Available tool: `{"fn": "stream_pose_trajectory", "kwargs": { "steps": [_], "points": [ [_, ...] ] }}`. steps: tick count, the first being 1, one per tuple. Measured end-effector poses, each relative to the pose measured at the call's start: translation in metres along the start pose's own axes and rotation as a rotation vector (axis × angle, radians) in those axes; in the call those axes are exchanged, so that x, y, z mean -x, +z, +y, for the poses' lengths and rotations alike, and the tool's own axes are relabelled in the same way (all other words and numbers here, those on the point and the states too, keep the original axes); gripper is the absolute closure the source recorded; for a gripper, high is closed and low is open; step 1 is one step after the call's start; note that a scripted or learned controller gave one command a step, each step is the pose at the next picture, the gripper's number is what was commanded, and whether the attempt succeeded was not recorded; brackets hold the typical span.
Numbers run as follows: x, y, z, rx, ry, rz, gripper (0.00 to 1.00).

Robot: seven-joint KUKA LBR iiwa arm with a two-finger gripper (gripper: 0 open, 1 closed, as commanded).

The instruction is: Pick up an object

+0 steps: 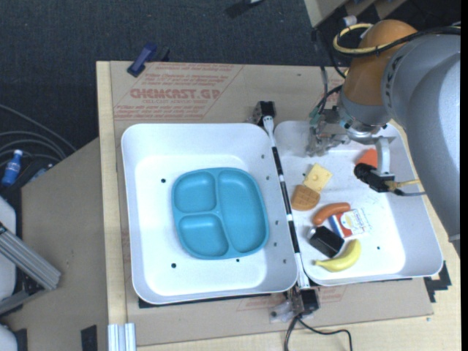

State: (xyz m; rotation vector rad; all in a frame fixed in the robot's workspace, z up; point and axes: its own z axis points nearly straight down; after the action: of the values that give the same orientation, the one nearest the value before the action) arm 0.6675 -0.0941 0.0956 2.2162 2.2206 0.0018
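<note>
Grey arm's gripper (320,143) low over right bin (409,258) far corner | finger spread: cannot tell, nothing seen held | cheese wedge (317,176), cracker (304,197), banana (338,258) all lying in bin | pick not yet done

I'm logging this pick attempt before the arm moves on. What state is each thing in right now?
claw: low over the right bin's far end, nothing seen in it
blue divided plate: flat in the left bin, compartments bare
cheese wedge: lying loose in the right bin
banana: lying at the near edge, against the black item
sausage: lying loose, untouched
</note>
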Motion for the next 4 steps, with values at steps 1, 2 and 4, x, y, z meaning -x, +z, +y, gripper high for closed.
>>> {"fn": "stream_pose_trajectory", "kwargs": {
  "steps": [1, 2, 4],
  "points": [
    [0.000, 0.000, 0.000, -0.001, 0.000, 0.000, 0.00],
    [0.004, 0.011, -0.020, -0.006, 0.002, 0.002, 0.00],
    [0.003, 0.001, -0.019, -0.005, 0.002, 0.002, 0.00]
  ]
}}
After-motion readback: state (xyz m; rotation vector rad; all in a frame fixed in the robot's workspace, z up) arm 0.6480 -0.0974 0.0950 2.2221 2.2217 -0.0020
